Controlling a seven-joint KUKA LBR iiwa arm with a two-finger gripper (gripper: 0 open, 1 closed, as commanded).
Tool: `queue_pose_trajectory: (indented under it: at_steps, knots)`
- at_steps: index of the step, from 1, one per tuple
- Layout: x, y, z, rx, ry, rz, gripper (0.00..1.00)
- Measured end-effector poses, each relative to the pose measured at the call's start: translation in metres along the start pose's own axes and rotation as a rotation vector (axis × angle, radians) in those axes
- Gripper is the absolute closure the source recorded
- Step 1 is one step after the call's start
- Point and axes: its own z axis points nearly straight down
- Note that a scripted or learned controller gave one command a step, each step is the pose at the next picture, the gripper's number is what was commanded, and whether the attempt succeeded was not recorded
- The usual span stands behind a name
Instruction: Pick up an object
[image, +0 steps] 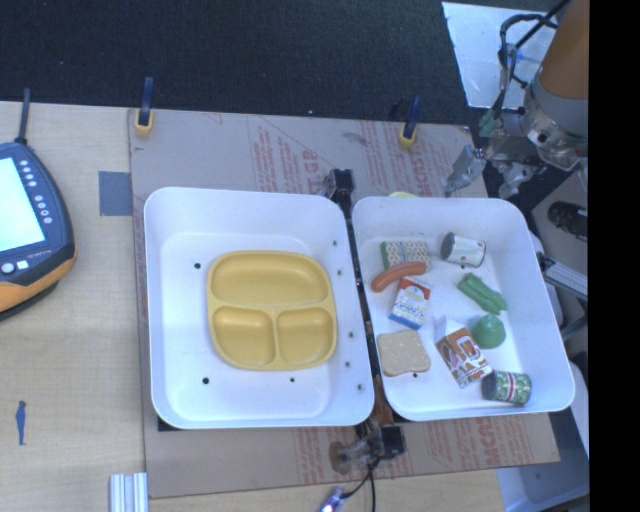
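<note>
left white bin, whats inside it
Inside the left shallow white bin lies one yellow plastic plate with three compartments, all bare. The bin floor under the plate is covered, so anything beneath it cannot be seen.

The right bin (540, 300) is holding the candidates: a hot dog (398, 275) is lying slantwise at ten o'clock with a small printed carton (404, 251) just above it, and a grey can (462, 250) is lying on its side at twelve. A red-and-white carton (411, 303) is sitting at centre, a green pepper (483, 293) and green round fruit (489, 331) are lying toward three, and a toast slice (403, 353), a brown box (462, 357) and a tipped labelled can (506, 387) are lying from seven to five.
</note>
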Motion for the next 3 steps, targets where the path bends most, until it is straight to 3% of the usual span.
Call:
queue_pose_trajectory:
  at_steps: [1, 2, 3]
  knots:
    - [-0.063, -0.032, 0.125, 0.004, -0.001, 0.001, 0.00]
    - [-0.064, -0.004, 0.192, 0.002, -0.001, -0.003, 0.00]
    - [-0.081, -0.090, 0.191, 0.001, 0.000, -0.001, 0.00]
